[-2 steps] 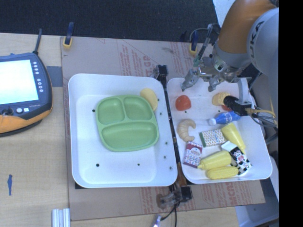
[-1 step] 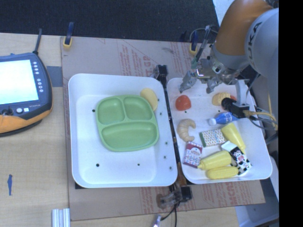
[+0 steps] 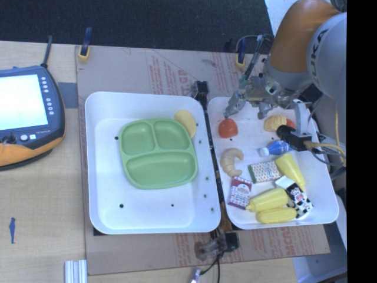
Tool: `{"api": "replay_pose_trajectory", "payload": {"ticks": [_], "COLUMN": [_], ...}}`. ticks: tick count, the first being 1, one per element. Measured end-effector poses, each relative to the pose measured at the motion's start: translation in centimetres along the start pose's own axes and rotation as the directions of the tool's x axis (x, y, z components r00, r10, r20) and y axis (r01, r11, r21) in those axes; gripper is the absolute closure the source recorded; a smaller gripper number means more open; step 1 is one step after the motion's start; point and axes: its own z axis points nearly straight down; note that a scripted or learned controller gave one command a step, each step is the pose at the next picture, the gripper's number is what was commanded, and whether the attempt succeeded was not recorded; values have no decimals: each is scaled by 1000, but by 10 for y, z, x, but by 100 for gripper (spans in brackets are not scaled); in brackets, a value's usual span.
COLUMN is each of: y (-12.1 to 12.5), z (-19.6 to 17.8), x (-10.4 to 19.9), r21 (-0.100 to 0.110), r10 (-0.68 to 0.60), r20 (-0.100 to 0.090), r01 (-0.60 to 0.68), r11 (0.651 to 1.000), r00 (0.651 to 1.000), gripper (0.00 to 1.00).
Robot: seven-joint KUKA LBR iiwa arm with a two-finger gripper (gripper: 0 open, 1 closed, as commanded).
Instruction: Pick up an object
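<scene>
While the gripper [image 3: 242, 103] hangs open and empty above the right bin [image 3: 327, 208], the red tomato [image 3: 228, 128] lies just below it. Probably light, smooth plastic, it may roll; pinching across its middle seems safest.

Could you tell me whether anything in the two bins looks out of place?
One thing: a pale yellow lemon-like toy sits in the left bin against the green divided plate, apart from the other toys in the right bin.
</scene>
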Motion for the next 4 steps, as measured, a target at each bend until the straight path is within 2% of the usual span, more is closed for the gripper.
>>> {"api": "replay_pose_trajectory", "payload": {"ticks": [1, 2, 3, 4], "y": [-5, 14, -6, 0], "z": [0, -1, 0, 0], "x": [-1, 5, 1, -9], "r21": [1, -5, -2, -5], "r10": [0, -1, 0, 0], "r20": [-1, -1, 1, 1], "r01": [0, 1, 0, 0], "r11": [1000, 1000, 1000, 1000], "r00": [1000, 1000, 1000, 1000], "gripper": [0, 0, 0, 0]}}
